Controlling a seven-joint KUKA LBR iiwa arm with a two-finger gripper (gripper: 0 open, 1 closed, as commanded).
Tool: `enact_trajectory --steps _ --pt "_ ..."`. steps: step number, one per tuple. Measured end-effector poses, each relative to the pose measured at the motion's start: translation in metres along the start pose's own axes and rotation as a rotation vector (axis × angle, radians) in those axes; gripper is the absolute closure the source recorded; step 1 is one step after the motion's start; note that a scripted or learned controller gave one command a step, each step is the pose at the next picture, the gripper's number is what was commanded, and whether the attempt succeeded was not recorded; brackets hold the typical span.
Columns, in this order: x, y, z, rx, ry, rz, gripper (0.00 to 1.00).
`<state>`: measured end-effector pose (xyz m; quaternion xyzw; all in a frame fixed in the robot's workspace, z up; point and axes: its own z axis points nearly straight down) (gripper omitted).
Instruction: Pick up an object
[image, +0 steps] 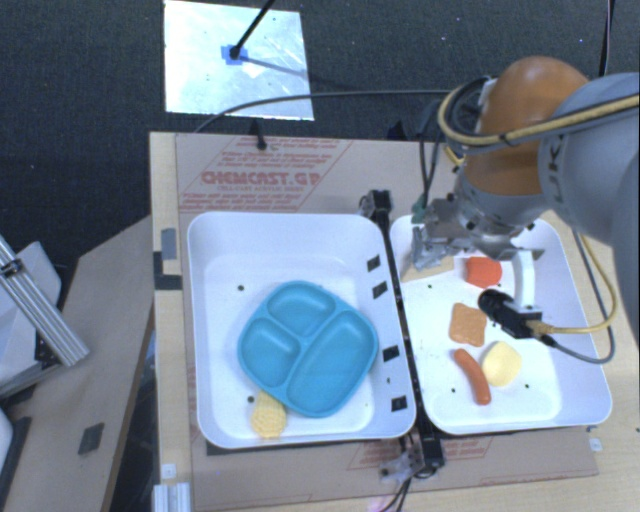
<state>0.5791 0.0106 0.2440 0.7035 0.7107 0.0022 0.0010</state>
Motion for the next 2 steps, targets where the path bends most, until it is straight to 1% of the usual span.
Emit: enact_trajectory --steps 1,2 --pt "0.042 0.032 0.007 0.000 -0.001 0.002 1.00" --pt "0.093 0.058 0.004 0.000 0.000 0.001 1.00"
